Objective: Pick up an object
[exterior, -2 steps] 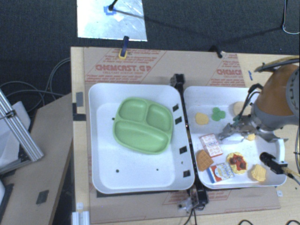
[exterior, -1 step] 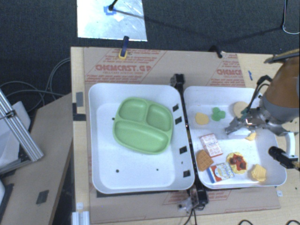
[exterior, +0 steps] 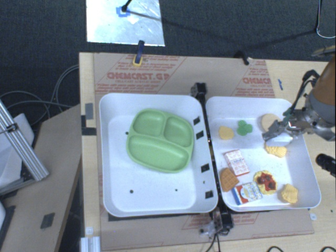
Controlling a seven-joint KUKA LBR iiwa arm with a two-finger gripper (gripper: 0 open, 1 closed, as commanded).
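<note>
Two crowded pieces: my claw (exterior: 274,134), fingers' gap unreadable, hovers between tan round biscuit (exterior: 269,121) and yellow lumpy pastry (exterior: 277,150); I risk nudging both.

The grey arm came in from the right edge, its orange band showing above the wrist. Below that, the wrist angled down and leftward, ending in the pincer (exterior: 274,132), its metal fingers pointing down-left and set low.

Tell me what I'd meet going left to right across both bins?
Green divided plate, yellow piece, green piece, the gripper above a yellow pastry-like piece.
</note>
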